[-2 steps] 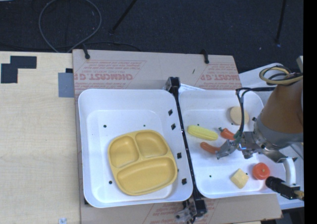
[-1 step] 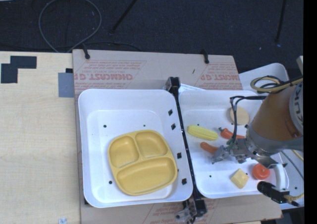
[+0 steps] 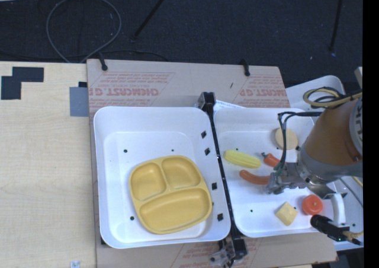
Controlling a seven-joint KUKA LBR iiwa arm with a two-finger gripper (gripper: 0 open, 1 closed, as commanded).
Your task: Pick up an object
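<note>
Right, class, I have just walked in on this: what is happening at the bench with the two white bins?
A grey robot arm with an orange band reaches in from the right, its gripper low in the right bin, close to a hot dog. Around it lie a corn cob, a pale yellow block, an orange-red round piece and a tan disc. The left bin holds a yellow divided plate. Nothing is visibly held.
</note>
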